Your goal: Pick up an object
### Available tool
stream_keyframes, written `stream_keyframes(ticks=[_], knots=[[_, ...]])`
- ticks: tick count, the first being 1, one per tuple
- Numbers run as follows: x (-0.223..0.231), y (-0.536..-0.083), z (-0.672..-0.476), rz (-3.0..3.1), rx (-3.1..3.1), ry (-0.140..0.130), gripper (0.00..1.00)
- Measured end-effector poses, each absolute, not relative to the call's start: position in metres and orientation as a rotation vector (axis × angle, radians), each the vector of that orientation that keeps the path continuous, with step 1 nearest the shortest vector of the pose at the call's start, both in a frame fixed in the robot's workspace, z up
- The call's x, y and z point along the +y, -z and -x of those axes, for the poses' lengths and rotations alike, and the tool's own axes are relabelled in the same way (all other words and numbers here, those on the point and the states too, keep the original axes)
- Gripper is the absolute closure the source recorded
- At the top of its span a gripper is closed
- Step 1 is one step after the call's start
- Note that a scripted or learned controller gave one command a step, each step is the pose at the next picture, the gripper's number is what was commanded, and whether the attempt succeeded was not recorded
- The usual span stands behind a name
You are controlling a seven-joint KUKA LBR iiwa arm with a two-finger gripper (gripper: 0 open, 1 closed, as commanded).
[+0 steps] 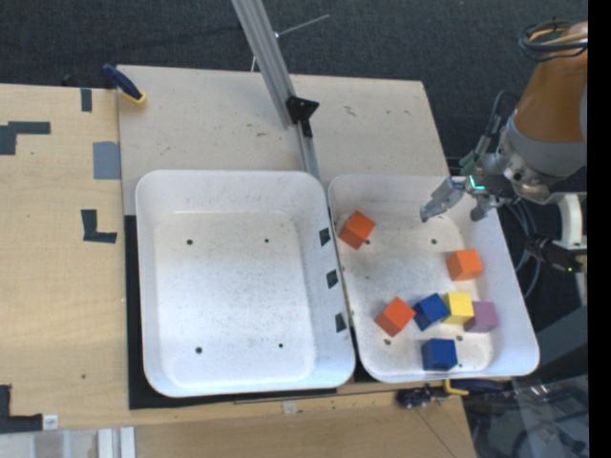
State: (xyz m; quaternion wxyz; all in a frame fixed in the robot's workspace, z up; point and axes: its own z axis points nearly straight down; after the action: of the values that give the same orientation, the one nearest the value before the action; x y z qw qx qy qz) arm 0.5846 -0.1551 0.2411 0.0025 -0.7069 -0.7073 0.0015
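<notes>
My claw (458, 198) hung with its fingers apart and nothing between them over the right bin's (401, 375) upper edge, its blocks (434, 308) lying mostly toward the frame's lower right.

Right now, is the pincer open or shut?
Open. The pincer hangs above the right bin, its two fingers spread apart with bare gap between them and no block gripped.
</notes>
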Motion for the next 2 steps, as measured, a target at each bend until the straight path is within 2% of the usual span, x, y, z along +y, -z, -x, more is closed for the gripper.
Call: stream_keyframes(ticks=[1, 2], knots=[[-0.155, -0.244, -0.586, 2.218, -2.224, -0.001, 0.0], [-0.159, -0.192, -0.593, 2.217, -2.22, -0.007, 0.0]])
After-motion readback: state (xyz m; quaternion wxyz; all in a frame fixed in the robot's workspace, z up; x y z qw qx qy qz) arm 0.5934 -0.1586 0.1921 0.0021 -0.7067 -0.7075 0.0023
